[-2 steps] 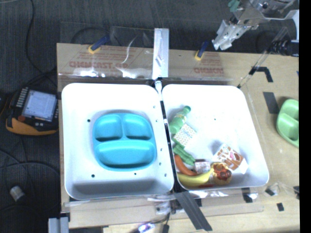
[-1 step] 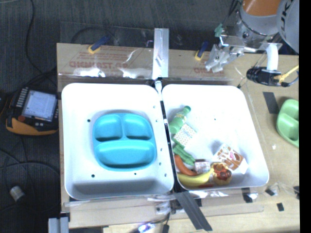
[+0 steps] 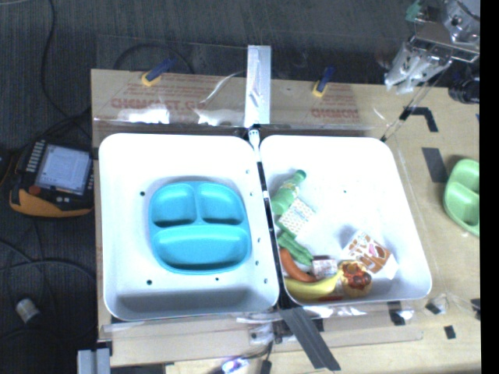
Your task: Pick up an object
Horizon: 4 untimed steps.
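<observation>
toys (image 3: 327, 263) heaped in right bin (image 3: 390, 170); blue plate (image 3: 201, 226) in left bin (image 3: 117, 209); hand (image 3: 413, 61) grip unclear

Setting: robotics lab or test cell. Evidence: plywood bench (image 3: 234, 100) with clamped transparent sheeting, two white bins (image 3: 117, 209) mounted side by side, loose cables (image 3: 31, 6) across dark carpet. Also a handheld control pendant (image 3: 51, 176) lying on the floor beside the bench.

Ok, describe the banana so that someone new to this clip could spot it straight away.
Look in the right-hand white bin, at the heap of toy food along its left wall and near edge. The banana lies at the heap's near end, against the bin's front wall. It is the only yellow, curved piece, just below the orange carrot.
</observation>
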Tool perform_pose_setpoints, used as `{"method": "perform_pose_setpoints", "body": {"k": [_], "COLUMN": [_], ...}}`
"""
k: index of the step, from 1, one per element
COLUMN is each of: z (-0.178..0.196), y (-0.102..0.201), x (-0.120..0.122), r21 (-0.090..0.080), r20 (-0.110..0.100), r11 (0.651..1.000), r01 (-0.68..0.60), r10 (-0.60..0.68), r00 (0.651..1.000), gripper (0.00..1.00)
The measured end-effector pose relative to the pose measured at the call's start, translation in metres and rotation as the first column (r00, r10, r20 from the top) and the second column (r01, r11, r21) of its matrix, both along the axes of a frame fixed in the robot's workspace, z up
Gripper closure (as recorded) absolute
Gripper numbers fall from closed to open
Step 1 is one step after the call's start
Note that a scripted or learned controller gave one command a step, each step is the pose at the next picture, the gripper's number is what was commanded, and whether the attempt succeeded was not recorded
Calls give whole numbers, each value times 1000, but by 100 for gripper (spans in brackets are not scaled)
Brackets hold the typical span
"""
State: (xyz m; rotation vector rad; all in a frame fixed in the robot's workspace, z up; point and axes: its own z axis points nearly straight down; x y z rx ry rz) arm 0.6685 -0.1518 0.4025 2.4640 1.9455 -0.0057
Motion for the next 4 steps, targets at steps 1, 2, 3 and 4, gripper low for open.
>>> {"method": "perform_pose_setpoints", "body": {"k": [1,2,3,4], "z": [-61,31,-86,-125], "y": [-26,-55,-49,-19], "x": [0,-3,-6,-25], "r21": [2,-1,1,0], "r20": [-2,0,-3,-4], "r11": [975,925,777,565], "r01": [224,380,630,825], "r10": [-224,-380,-630,-825], "r00": [975,925,777,565], "gripper": [100,100,100,100]}}
